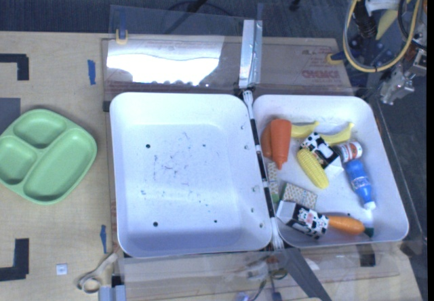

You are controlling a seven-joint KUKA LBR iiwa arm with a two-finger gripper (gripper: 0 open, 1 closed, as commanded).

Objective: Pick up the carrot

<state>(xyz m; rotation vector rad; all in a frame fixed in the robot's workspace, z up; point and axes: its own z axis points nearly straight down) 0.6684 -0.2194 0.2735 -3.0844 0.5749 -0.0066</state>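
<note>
The left bin (pixel 180 171) lies edge to edge with the right bin (pixel 390 177), on its left side. The green divided plate (pixel 47 155) sits on the bench well to the left of the right bin, beyond the left bin.

The gripper (pixel 399 87) hangs just outside the right bin's far right corner, under loops of yellow cable (pixel 359 55). It is apart from everything in the bin, and the view is too unclear to tell whether it is open or closed.

Inside the right bin, an orange-red tapered piece (pixel 277 141) rests against the left wall. A blue bottle (pixel 357 181) lies toward the right wall. An ear of corn (pixel 312 166) is in the middle, and a banana (pixel 303 130) is near the far wall.

The carrot (pixel 344 225) lies flat along the right bin's near wall, its green end pointing to the near right corner. Its other end touches a black-and-white box (pixel 304 218).
</note>
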